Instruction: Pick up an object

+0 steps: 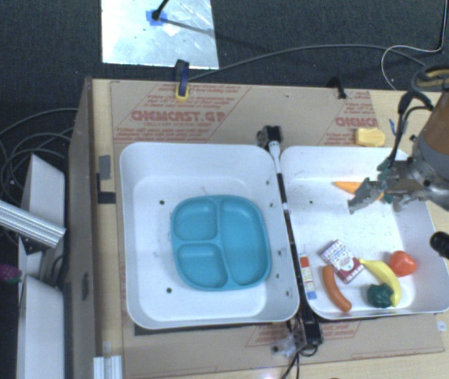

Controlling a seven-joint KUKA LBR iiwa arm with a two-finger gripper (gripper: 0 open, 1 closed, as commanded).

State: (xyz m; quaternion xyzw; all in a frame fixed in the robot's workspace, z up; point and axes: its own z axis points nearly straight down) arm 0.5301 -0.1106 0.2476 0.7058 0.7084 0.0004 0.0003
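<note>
**Gripper low over the right bin, toys at the front**

Nearest the camera, in the right bin (421, 302), lie a sausage (334, 287), banana (384, 277), broccoli (379, 295), tomato (402, 262) and small box (341, 260). Gripper (364, 197) hangs near a carrot (347, 186); its state cannot be told. Left bin (141, 235) holds a blue plate (218, 241)

A single fixed camera looks down at a slant from above the desk (208, 105), far enough back to take in both white bins (149, 164), the left bin and the right bin (429, 290), plus dark floor beyond the far edge.
</note>
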